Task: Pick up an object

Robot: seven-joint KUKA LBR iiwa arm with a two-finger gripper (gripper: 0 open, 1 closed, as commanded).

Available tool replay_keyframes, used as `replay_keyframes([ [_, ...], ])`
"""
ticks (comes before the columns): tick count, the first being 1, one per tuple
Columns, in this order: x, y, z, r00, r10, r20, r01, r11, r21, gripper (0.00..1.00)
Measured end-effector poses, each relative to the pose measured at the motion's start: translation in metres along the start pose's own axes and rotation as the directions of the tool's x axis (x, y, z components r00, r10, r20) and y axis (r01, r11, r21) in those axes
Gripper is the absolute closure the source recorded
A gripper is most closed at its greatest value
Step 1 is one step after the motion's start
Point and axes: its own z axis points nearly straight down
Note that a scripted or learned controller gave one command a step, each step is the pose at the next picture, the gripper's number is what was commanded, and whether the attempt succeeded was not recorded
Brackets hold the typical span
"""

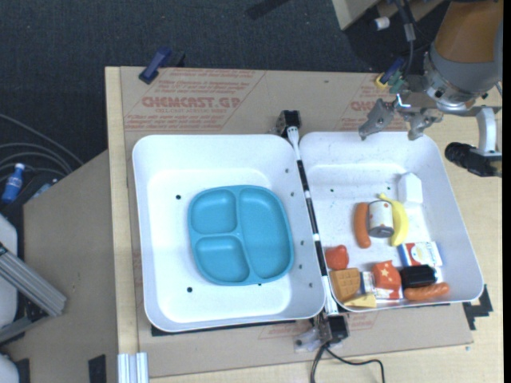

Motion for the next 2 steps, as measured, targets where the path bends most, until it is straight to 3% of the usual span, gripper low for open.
replay_keyframes([
  [1, 0.005, 0.024, 0.152, 1.0, -0.001, -0.001, 0.001, 1.0, 0.004, 0.0],
  [2, 0.01, -0.033, 0.173, 1.0, 0.0, -0.001, 0.0, 1.0, 0.002, 0.0],
])
